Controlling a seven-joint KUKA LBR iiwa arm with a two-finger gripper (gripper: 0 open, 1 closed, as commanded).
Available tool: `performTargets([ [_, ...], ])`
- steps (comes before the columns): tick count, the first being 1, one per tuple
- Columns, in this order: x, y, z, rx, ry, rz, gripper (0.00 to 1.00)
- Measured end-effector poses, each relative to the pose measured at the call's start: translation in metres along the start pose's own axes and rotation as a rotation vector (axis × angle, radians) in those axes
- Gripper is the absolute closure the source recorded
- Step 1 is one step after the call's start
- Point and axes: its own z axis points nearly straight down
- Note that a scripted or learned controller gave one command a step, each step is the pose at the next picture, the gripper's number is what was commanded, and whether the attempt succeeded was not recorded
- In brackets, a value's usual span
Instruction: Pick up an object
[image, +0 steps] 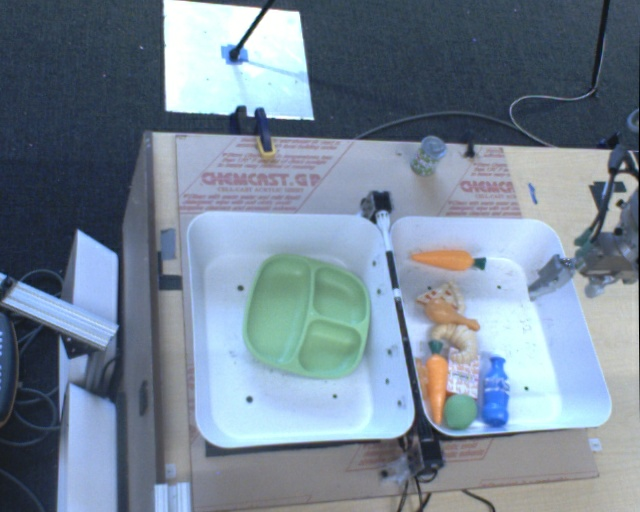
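The right bin (560, 350) holds several small toys. An orange carrot (443, 260) lies near its back wall. Along its left side sit a tan and yellow toy (450, 318), a second carrot (437, 385), a small patterned packet (463, 375), a green ball (460, 412) and a blue bottle (494, 390). My gripper (575, 283) hangs over the bin's right rim, to the right of the toys. It is open, with nothing between its fingers. The left bin (220, 400) holds a green divided plate (307, 315).
A black divider strip (397, 310) runs between the bins. At the bench's back edge stand a small jar (430, 155) and a yellow and blue clamp (262, 135). Cables trail at the back right, and a metal rail (55, 310) juts in at the left.
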Motion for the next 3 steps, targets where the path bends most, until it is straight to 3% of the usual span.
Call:
performTargets([
  [1,0.039,-0.029,0.13,0.002,0.001,0.002,0.0],
  [2,0.05,-0.031,0.182,-0.011,0.003,0.0,0.0],
  [3,0.049,-0.03,0.171,-0.016,0.0,0.0,1.0],
])
